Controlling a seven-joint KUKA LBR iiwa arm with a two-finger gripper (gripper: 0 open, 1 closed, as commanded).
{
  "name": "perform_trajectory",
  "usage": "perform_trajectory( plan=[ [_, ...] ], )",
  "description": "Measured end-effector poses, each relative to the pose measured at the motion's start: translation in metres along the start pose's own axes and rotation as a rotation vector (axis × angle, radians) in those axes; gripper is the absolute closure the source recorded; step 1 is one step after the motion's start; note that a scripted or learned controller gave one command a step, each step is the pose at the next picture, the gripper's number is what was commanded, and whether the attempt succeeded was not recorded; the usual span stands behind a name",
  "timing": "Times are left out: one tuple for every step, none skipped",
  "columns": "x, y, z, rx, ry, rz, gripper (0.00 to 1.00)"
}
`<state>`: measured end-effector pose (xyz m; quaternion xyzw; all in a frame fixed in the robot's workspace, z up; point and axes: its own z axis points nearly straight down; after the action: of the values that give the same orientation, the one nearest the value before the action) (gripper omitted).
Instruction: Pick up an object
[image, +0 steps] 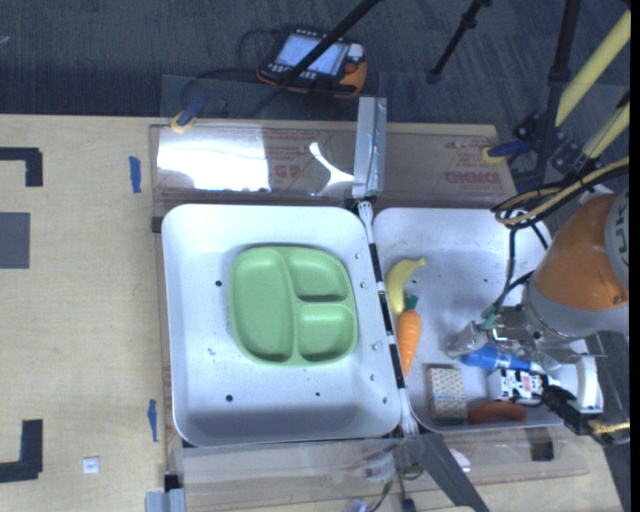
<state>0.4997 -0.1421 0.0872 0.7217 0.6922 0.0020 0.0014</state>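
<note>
A: Hovering low in the right white bin (440, 235), the grey gripper (500, 352) sits beside a red marker-like stick (497, 411) and a speckled tan block (447, 390).

B: Jaws?

A: Can't tell. Farther left, an orange carrot (408, 342), a yellow banana (400, 281), and a green divided plate (295, 304).

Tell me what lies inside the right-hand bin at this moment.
The right bin holds a banana, a carrot, a tan block and a red item. The gripper hangs over a blue object; whatever lies beneath the arm is covered.
</note>
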Motion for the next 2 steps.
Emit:
perform_trajectory(
  plan=[
    [0.0003,0.0046,-0.0120,-0.014,-0.003,-0.002,1.00],
    [0.0003,0.0045,-0.0119,-0.014,-0.003,-0.002,0.00]
  ],
)
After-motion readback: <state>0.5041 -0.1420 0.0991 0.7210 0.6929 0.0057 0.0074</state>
